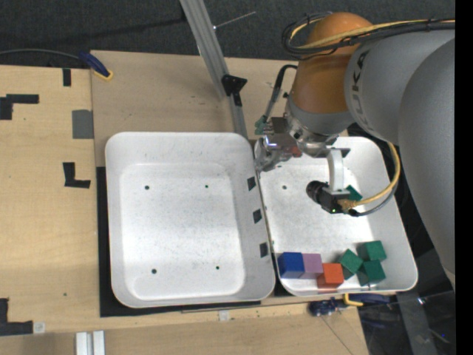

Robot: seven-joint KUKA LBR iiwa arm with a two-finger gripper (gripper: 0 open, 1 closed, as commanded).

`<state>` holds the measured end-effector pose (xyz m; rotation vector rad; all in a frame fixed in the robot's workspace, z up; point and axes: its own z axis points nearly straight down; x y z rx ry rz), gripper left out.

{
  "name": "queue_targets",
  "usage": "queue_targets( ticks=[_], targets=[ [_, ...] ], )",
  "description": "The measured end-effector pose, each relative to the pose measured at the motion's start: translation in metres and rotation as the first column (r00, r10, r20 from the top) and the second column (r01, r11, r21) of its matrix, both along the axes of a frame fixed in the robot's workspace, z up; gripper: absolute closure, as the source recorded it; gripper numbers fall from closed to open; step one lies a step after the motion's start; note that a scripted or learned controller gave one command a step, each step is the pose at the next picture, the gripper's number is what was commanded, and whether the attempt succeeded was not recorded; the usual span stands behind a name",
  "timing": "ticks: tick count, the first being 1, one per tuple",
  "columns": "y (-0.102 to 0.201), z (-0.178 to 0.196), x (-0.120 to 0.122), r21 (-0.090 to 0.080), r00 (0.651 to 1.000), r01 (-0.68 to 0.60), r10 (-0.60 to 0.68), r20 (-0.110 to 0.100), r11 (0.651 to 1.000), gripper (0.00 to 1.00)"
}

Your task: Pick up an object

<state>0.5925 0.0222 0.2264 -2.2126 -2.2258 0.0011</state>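
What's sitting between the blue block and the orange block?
A small pale purple cube sits between the blue cube and the orange cube, in the camera view.

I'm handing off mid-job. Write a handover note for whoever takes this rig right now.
Gripper: at the far left corner of the right bin, nothing visibly held.
Things: blue block, purple block, orange block and green blocks clustered along that bin's near edge, apart from the gripper.
Done: nothing picked up yet.
Left: bring the gripper to the cluster, grasp one block, lift it.
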Motion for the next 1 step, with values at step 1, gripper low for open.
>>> queue_targets(
  ticks=[1],
  targets=[
    [0.0630,0.0004,-0.0161,0.001,1.000,-0.002,0.002,0.000,1.000,1.00]
  ],
)
